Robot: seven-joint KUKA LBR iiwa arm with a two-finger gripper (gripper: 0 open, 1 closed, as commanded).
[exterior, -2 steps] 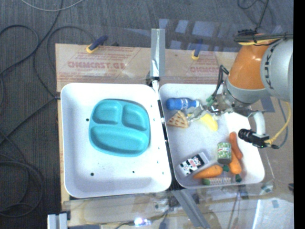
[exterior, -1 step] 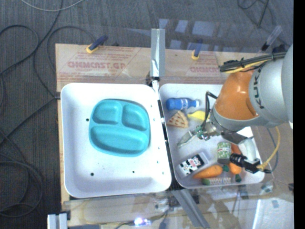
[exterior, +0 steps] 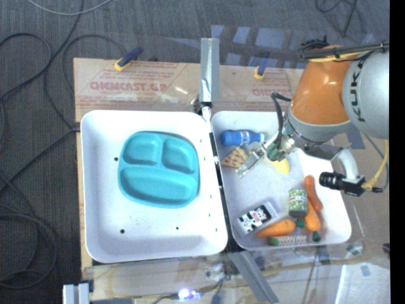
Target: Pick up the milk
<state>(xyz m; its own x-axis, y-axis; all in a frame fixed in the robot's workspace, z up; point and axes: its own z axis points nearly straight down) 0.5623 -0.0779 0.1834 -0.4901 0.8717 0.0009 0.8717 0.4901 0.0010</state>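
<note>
I see open floor in the right bin (exterior: 342, 230) between the milk carton (exterior: 257, 218) and the blue bottle (exterior: 242, 137), while a carrot (exterior: 276, 228) and a green can (exterior: 297, 202) crowd the carton's right side.

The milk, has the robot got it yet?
Not yet. The milk, the little cow-spotted carton, lies on the floor of the right bin beside a carrot, with nothing touching it. The gripper is farther back, near the blue bottle. Reaching the carton, gripping and lifting are all left.

Bright, even light; soft focus.
</note>
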